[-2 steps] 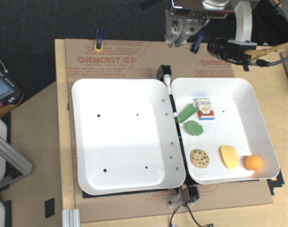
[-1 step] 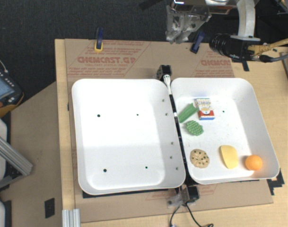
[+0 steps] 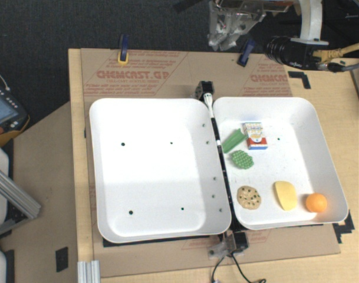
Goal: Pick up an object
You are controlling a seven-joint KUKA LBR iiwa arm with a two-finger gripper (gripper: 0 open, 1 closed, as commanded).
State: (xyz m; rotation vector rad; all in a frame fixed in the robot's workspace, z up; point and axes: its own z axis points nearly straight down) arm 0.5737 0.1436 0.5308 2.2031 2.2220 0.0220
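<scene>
The right bin (image 3: 320, 140) holds several small things. A white box with blue and red print (image 3: 254, 135) lies near its middle, and a green stick-shaped piece (image 3: 232, 141) leans beside it on the left. Just below those sits a round bumpy green piece (image 3: 243, 159). Along the front lie a speckled cookie (image 3: 248, 197), a yellow lump (image 3: 285, 194) and an orange ball (image 3: 316, 203). My gripper (image 3: 225, 35) hangs high beyond the back of the bins, well apart from all of them, with nothing seen in it.
The left bin (image 3: 108, 175) stands beside the right one, joined along a black centre strip (image 3: 217, 152). Both rest on a cardboard sheet (image 3: 167, 69) held by blue clamps (image 3: 123, 50) at the back. A grey device (image 3: 2, 108) sits at far left.
</scene>
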